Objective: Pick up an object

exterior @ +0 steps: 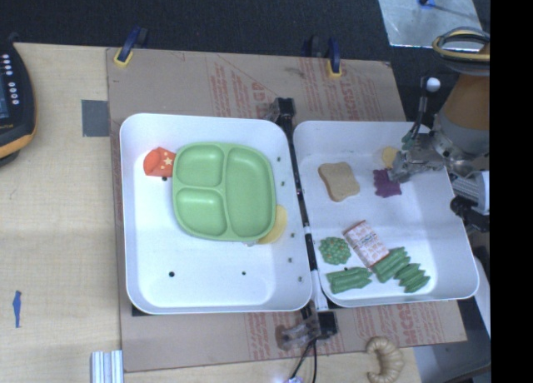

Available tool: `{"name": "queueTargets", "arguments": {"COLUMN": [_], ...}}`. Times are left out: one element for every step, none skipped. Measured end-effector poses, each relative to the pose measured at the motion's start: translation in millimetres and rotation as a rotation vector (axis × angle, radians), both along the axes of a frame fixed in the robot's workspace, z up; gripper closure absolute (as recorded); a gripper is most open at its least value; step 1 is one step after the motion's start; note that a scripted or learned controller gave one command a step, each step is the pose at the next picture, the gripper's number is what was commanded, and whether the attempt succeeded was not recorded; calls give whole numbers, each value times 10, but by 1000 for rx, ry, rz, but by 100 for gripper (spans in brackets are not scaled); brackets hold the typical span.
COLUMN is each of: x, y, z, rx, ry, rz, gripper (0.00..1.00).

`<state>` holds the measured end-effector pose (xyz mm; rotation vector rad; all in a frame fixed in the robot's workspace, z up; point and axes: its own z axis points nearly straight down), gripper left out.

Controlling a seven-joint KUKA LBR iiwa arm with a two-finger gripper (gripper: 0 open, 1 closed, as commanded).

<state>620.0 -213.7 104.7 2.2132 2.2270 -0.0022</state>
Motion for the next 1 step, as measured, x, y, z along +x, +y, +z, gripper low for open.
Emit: {"name": "queueTargets", "arguments": {"x": [-2], "y": [0], "z": [-5], "rx": [0], "ry": [1], "rz": [0], "gripper": [0]}}
